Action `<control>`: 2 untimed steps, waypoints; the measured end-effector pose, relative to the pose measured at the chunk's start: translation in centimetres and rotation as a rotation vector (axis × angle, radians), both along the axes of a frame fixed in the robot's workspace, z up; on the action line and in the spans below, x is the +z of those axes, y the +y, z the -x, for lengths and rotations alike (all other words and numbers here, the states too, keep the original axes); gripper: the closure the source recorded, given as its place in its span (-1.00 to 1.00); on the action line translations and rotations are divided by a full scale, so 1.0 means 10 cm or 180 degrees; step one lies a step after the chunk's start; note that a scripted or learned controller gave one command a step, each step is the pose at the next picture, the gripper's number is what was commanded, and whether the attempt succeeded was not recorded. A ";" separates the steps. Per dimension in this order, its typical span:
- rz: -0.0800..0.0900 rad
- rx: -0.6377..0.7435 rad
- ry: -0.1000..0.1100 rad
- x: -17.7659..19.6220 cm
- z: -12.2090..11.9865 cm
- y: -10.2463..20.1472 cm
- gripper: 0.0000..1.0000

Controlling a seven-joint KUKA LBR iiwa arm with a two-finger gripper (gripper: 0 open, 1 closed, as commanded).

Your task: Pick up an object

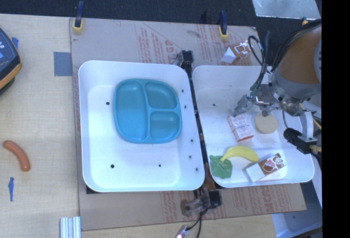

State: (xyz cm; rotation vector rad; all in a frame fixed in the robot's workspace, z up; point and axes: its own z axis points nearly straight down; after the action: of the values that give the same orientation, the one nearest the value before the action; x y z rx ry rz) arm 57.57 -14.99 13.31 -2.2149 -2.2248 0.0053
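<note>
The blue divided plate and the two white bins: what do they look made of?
The blue divided plate looks like moulded plastic with a matte to satin finish: uniform colour, soft rounded compartment ridges, no sharp glare. The left white bin and the right white bin look like thin formed plastic, smooth and slightly glossy, with rounded corners and rolled rims. Plastic is my best guess; coated metal can't be ruled out.

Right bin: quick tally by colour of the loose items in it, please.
Right bin, loose items by colour:
Yellow: 1, banana
Green: 1, leafy piece
Tan: 1, round disc
Red-and-white: 2, packet and small box
Total: 5
</note>
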 end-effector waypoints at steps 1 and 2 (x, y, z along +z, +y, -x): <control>-0.0002 0.0002 0.0003 -0.42 0.55 0.11 -1.00; 0.0002 0.0011 0.0005 -0.32 0.55 0.10 1.00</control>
State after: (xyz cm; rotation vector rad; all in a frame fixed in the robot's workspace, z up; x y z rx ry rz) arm 52.05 -14.00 10.16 -2.2105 -2.2280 0.0077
